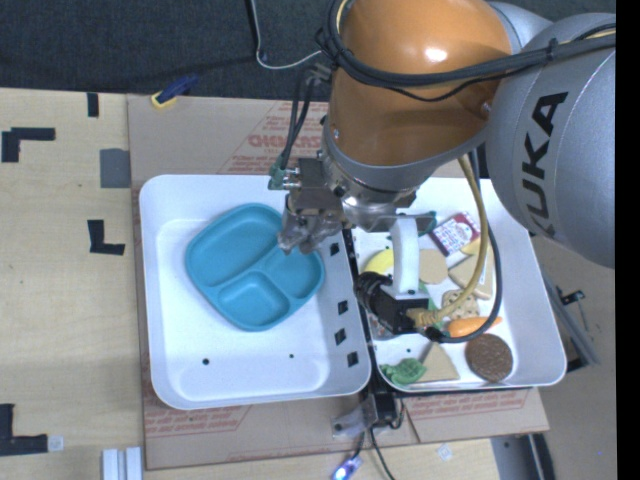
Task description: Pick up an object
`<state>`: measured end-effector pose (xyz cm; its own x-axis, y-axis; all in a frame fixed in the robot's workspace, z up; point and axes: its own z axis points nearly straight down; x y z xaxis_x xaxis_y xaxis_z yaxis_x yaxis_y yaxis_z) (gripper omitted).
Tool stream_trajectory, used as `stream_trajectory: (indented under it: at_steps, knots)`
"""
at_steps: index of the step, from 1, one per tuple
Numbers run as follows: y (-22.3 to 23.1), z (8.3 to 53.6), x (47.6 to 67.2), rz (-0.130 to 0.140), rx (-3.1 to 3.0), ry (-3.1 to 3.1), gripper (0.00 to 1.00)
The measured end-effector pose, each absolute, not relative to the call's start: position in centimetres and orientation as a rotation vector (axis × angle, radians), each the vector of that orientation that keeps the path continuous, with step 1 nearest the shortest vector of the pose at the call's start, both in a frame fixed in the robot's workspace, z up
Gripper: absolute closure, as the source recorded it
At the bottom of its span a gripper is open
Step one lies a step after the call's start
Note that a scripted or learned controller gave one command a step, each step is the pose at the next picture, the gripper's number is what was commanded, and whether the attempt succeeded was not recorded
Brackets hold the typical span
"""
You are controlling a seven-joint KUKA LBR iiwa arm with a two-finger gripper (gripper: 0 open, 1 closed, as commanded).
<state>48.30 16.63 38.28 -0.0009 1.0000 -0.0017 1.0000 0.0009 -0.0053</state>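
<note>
blue divided plate (254,266), long axis upper-left to lower-right, jaws' state unclear

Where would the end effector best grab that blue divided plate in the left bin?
Probably by the raised rim: the blue divided plate lies flat, too broad to span. Its right edge, nearest the end effector, looks reachable from above, with one finger inside the rim and one outside. That edge sits near the bin wall, so room could be tight.
</note>
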Motion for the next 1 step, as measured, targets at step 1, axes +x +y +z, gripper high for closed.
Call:
stream_trajectory:
  at_steps: [1]
  knots:
    - [9.81, 37.04, 48.34, 0.008, -2.227, -2.215, 1.0]
